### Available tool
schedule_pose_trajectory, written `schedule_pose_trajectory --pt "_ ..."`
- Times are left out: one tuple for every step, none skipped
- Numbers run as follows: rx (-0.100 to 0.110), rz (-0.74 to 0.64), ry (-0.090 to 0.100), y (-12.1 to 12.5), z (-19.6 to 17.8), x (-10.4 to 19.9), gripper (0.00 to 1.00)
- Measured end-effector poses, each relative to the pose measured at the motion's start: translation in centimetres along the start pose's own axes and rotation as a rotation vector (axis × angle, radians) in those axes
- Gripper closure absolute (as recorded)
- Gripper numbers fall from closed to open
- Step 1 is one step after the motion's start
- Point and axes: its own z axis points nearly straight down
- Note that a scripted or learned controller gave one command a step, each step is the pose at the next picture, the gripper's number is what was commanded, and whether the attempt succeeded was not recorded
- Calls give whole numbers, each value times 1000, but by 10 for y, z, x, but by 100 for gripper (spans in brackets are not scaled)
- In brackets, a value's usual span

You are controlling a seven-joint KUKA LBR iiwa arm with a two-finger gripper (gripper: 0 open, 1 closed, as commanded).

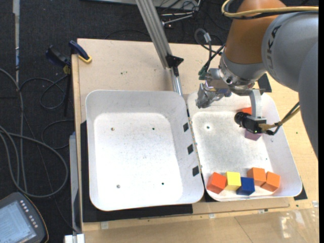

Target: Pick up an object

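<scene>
Gripper [206, 96] hangs over right bin's [288, 151] far-left corner; finger state cannot be told. 5 blocks [244, 180] lie along its near edge, well apart, toward the camera.

Dark carpet [35, 151] beneath wooden bench [126, 67]

Bright and even from overhead, with soft, short shadows. Washed out to near glare on the two white bins [136, 151], speckles still visible. Dark and hard to read on the black floor [35, 14] at left. Slightly soft overall, grainy; blurred on the big grey arm [298, 44] near the lens. Mild bending toward the edges.
</scene>
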Motion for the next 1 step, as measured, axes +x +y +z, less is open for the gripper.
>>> schedule_pose_trajectory --pt "0 -1 0 -10 -6 58 100"
